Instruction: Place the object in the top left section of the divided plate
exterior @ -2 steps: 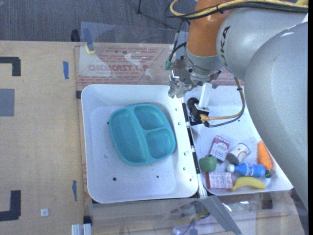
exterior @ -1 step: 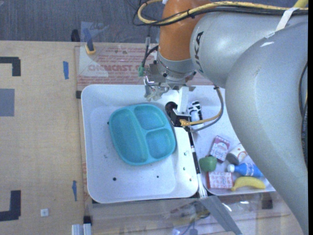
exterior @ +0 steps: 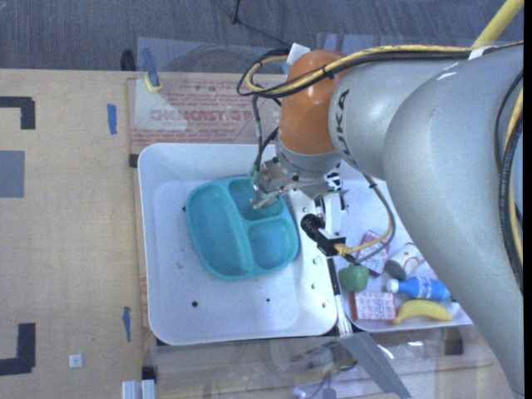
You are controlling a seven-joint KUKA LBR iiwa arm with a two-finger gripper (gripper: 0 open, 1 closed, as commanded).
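Observation:
A teal divided plate [exterior: 229,231] lies in the left white bin [exterior: 166,306], with one long section on its left and two smaller sections on its right. My gripper [exterior: 264,196] hangs low over the plate's upper right section, under the orange wrist band [exterior: 309,110]. The wrist hides most of the gripper and whatever may be between its parts.
The right bin [exterior: 416,321] holds a yellow banana [exterior: 422,310], a blue bottle [exterior: 424,288], a green round object [exterior: 354,278], a red and white packet [exterior: 374,306] and other small items. The grey arm covers much of the right side.

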